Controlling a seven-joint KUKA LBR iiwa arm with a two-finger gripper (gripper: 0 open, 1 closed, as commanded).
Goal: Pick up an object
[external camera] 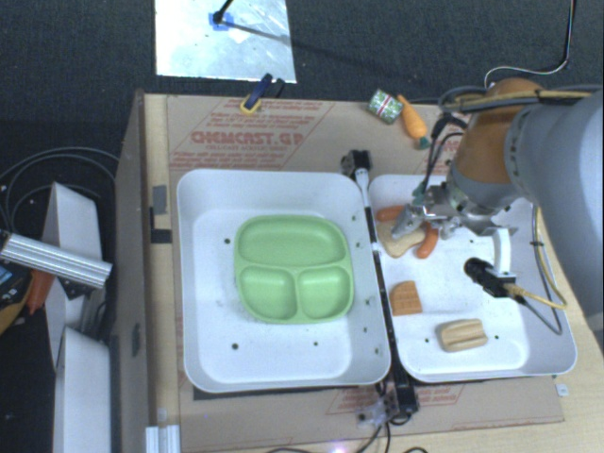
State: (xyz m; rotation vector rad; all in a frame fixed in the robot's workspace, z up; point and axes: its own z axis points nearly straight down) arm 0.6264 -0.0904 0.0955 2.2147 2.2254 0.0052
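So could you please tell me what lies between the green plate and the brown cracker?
In the camera view, the touching bin walls run between the green plate and the brown cracker.

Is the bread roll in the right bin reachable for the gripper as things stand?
Probably yes. The roll lies alone near the front of the right bin, nothing on or against it; the cracker sits apart to its left. The gripper is in the same bin, further back.

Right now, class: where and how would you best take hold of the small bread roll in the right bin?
Grip the bread roll across its short middle, coming straight down from above. It lies flat and oblong, apart from the cracker and the bin wall, leaving both long sides free.
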